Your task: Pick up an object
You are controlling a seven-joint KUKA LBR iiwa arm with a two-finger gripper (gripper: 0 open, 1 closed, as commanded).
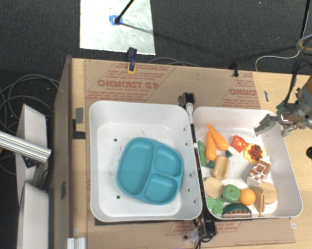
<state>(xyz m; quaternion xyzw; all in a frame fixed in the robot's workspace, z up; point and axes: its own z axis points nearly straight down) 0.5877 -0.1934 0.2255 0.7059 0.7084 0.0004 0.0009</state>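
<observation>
The right bin (292, 174) holds several toy foods: an orange carrot (215, 139), a red piece (239, 143), a pizza-like piece (254, 152), a white and brown box (258, 172), a beige bottle shape (221, 167), a green ball (230, 192) and an orange ball (248, 196). My gripper (276, 125) hangs above the bin's far right corner, up and to the right of the red piece. Its fingers are spread open, with nothing between them.
The left bin (101, 145) bears a blue divided plate (150, 170). A black divider bar (193, 148) runs between the bins. A watermelon slice (236, 211) and a bread slice (266, 194) lie near the right bin's front rim. Cables trail at the far right.
</observation>
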